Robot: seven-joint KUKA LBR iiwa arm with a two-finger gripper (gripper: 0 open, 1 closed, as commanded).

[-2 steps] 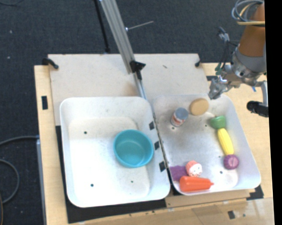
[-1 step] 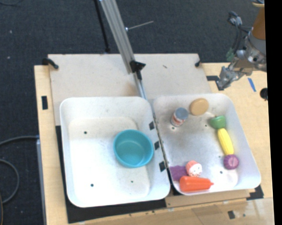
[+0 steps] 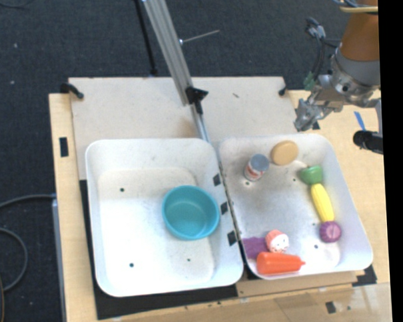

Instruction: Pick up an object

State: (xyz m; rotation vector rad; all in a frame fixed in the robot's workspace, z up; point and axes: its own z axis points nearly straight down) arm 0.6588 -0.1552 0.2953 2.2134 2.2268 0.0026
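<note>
Well, tan disc (image 3: 284, 153) (right bin (image 3: 350, 204)) lies below-left of jaws, seemingly apart.

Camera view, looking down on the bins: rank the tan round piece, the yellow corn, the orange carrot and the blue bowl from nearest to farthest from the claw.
From the claw, at the right bin's far right corner:
1. Tan round piece, far end of the right bin.
2. Yellow corn, along that bin's right side.
3. Orange carrot, near edge of the right bin.
4. Blue bowl, in the left bin.
</note>
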